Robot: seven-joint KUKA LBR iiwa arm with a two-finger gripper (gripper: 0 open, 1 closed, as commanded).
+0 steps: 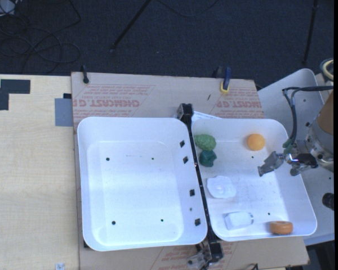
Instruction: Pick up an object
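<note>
The right bin holds several small objects. A light green lump lies at its far left, with a teal lump just in front of it. An orange ball rests near the far wall. A white crumpled piece sits mid-bin, a white block lies near the front, and an orange disc is in the front right corner. My gripper hangs over the right part of this bin, right of the white piece and below the orange ball, with nothing seen in it.
The left bin stands beside the right one, with a black divider bar between them. Both rest on a cardboard sheet with a blue-and-yellow clamp at its far edge. Cables hang by the arm at the right.
</note>
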